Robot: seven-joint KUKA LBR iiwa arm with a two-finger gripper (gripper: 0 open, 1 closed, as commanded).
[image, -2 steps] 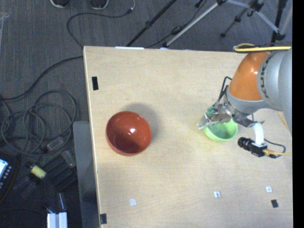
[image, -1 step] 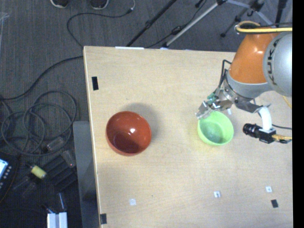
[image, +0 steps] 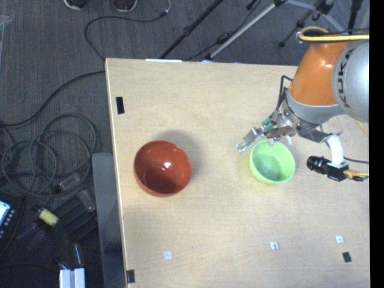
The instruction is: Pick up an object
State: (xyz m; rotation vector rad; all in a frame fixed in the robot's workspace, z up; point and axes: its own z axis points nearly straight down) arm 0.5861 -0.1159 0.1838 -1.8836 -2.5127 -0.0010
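Note:
A light green bowl stands upright on the wooden bench, right of the middle. A larger red bowl stands to the left, well apart from it. My gripper hangs under the orange-banded wrist, just over the green bowl's upper left rim. Its fingers are spread open, one silver fingertip reaching out left of the bowl and the other above the rim. Nothing sits between them. The wrist hides the bench right behind the green bowl.
A black cable plug with a white bracket hangs from the arm just right of the green bowl. Small black markers dot the bench. Its left edge drops to a floor with cables and a grey box.

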